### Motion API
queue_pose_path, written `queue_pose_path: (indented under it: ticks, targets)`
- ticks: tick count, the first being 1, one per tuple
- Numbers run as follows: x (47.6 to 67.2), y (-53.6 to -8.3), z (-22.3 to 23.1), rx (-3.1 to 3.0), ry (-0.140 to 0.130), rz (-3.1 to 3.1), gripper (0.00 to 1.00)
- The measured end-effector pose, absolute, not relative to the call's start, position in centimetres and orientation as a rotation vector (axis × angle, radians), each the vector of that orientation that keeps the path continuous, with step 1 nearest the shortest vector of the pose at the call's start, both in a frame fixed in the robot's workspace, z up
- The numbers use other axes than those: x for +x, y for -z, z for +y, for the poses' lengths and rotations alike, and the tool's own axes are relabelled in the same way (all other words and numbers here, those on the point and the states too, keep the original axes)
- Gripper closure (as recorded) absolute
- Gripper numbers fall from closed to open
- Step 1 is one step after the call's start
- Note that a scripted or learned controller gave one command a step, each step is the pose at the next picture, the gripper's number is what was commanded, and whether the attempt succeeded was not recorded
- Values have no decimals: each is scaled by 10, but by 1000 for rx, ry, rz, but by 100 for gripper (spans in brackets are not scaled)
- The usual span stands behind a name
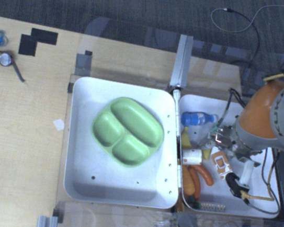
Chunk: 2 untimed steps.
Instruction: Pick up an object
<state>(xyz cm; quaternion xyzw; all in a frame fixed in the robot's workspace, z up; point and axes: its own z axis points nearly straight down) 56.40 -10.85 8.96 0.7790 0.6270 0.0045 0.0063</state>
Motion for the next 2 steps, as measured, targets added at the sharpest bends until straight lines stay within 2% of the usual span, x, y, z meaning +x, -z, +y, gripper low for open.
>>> queue_pose_path:
  ticks: [1,2]
  targets:
    - [564,-98,-106,2439,-13,1968,100]
    - [545,-217,-25,2467,3,1947,100]
